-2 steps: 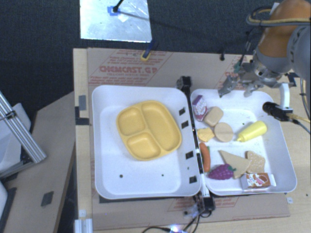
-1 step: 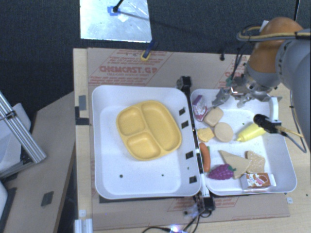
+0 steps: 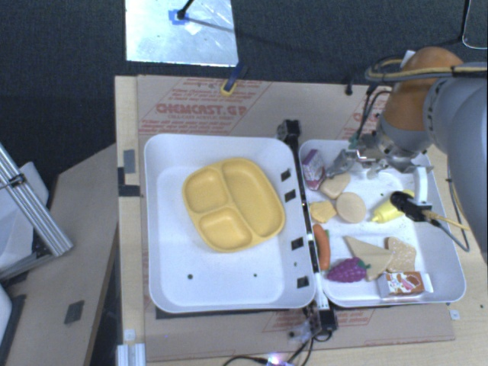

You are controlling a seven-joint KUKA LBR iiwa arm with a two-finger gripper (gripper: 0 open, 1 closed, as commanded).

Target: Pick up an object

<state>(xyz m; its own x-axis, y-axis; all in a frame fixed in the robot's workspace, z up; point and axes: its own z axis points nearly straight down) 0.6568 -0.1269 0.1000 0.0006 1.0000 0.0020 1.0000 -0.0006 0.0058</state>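
Observation:
My gripper (image 3: 345, 160) hangs low over the far left part of the right bin (image 3: 450, 280), on the grey arm with the orange band that comes in from the right. It is just above a tan biscuit-like piece (image 3: 335, 185) and right of a pink wrapped packet (image 3: 311, 168). Nothing shows in its grasp. Several more toy foods lie in this bin: a round beige disc (image 3: 351, 207), a small yellow piece (image 3: 322, 211), a yellow squeeze bottle (image 3: 385, 213), a carrot (image 3: 323, 246), purple grapes (image 3: 347, 270), a tan wedge (image 3: 368, 252), a toast slice (image 3: 400, 254) and a red-and-white carton (image 3: 402, 283).
The left bin (image 3: 164, 227) holds a yellow divided plate (image 3: 232, 203). A black-clipped divider (image 3: 301, 204) separates the two bins. Both stand on a cardboard sheet (image 3: 198, 105). A metal plate (image 3: 179, 21) lies on the dark floor beyond the bench.

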